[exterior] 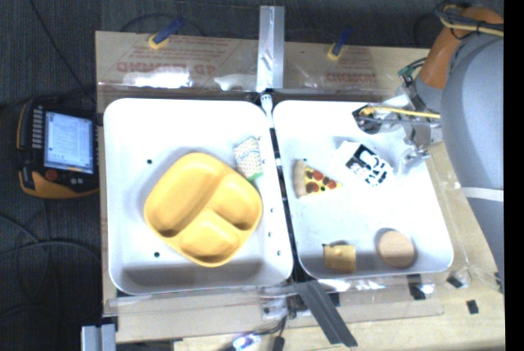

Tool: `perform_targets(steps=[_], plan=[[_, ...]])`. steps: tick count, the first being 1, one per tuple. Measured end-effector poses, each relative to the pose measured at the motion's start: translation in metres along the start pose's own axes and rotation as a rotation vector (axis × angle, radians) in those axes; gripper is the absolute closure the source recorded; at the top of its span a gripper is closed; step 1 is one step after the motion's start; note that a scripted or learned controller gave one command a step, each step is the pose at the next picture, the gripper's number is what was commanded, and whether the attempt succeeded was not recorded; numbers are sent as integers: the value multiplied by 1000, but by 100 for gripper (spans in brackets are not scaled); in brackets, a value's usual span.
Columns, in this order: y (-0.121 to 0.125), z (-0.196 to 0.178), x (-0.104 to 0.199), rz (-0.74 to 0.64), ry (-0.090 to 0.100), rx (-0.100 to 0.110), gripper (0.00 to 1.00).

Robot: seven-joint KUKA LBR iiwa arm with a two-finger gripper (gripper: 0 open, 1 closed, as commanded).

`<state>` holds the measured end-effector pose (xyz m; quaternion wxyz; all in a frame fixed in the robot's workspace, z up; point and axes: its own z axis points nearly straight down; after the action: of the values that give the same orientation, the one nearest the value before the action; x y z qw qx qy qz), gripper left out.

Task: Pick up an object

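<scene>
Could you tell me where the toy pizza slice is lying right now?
The pizza slice lies in the right bin, near its left wall, left of the black-and-white object.

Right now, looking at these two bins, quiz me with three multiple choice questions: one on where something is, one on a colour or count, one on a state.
1. Where does the yellow divided plastic plate lie?
A. left white bin
B. right white bin
C. on the bench outside both

2. How many loose items lie in the right white bin?
A. one
B. two
C. four

3. How does the toy pizza slice stand with the pincer?
A. gripped by it
B. lying on the bin floor, apart from it
C. stacked on the yellow plate

Answers: 1 A, the plate sits within the left white bin. 2 C, pizza slice, black-and-white patterned piece, tan block, round brown piece. 3 B, bare floor separates them.
</scene>
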<state>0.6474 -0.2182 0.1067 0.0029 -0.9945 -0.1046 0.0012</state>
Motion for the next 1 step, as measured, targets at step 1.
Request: perform_targets(steps=[1], plan=[[6, -42, 14, -45, -2, -4, 0]])
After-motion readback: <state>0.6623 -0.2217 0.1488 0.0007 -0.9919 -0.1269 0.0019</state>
